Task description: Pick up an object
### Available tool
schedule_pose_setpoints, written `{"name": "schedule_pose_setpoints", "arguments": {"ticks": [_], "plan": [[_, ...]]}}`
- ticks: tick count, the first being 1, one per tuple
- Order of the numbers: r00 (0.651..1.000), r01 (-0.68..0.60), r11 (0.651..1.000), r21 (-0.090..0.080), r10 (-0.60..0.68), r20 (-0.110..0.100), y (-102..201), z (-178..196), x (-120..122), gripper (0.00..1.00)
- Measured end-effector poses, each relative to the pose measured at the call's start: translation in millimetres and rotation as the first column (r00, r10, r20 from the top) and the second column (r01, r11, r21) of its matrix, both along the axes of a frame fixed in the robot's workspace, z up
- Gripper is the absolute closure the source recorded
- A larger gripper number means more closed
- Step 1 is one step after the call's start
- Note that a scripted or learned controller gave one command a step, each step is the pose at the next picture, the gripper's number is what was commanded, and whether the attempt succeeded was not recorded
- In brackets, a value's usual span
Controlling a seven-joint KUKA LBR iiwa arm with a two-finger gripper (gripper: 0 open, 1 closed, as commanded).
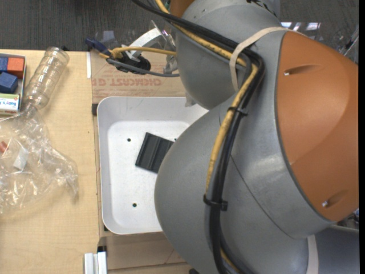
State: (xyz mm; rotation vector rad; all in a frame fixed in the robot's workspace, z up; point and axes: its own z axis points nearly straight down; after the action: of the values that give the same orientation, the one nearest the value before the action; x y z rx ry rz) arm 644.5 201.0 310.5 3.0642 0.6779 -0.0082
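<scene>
Dark block (153,152) lies loose mid-bin (114,210), near the back wall; arm (256,153) looms over. Hand's state: cannot tell. Pickup not yet done.

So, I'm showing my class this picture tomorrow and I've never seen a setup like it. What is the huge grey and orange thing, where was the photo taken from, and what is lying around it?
The big grey and orange shape is a robot arm, seen very close because the one camera sits above the bench and looks down at a slant. Yellow and black cables run along it. Under it lies a shallow white bin with a dark flat object inside. On the wooden bench to the left are a clear plastic bottle, crumpled clear plastic wrap and a box of coloured blocks. The picture does not settle whether anything is being held.
</scene>
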Motion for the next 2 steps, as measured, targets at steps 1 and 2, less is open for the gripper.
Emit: {"name": "schedule_pose_setpoints", "arguments": {"ticks": [1, 2], "plan": [[0.972, -0.235, 0.972, 0.000, 0.235, -0.002, -35, -30, -34, 0.00], [0.900, -0.435, 0.900, 0.003, 0.435, -0.004, -37, -143, -112, 0.00]]}}
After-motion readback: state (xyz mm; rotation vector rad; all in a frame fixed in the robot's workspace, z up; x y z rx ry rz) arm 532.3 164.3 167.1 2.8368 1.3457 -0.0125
